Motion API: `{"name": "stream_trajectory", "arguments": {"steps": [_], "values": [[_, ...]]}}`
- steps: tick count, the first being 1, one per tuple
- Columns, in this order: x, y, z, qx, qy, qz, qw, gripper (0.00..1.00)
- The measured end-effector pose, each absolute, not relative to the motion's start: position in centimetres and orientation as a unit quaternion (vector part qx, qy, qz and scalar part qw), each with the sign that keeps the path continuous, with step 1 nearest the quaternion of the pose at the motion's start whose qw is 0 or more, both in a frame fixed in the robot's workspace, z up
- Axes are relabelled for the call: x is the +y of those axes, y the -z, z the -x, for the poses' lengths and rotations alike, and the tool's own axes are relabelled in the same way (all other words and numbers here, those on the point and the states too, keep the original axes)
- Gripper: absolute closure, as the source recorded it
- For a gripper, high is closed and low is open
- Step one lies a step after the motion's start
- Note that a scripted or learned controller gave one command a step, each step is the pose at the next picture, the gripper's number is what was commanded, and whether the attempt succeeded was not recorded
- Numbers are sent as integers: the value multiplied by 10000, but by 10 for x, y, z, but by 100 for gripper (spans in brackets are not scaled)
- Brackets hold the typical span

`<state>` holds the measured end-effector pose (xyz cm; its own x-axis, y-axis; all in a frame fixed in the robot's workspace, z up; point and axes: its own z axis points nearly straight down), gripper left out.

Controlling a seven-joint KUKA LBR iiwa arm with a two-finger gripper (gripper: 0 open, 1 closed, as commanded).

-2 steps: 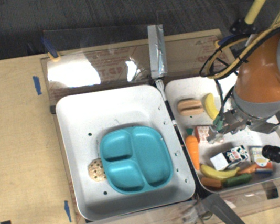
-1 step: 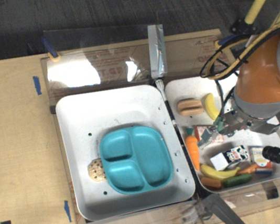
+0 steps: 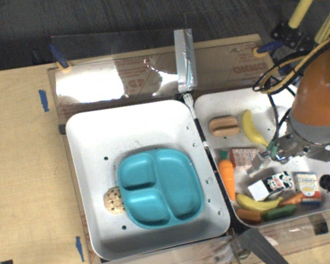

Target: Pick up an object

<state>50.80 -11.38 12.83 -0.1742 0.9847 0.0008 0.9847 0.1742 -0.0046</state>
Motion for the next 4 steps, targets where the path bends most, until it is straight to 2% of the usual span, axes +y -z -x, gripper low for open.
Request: {"name": "stream_trajectory", "arguments": {"steps": [1, 2, 3, 4], "values": [[-111, -98, -573, -8296, 27, 5584, -51, 0], [-120, -95, -625, -7955, 48, 6058, -76, 0], [-129, -93, -647, -7861, -10, 6181, 48, 0], [-96, -86, -622, -7876, 12, 6162, -11, 0]]}}
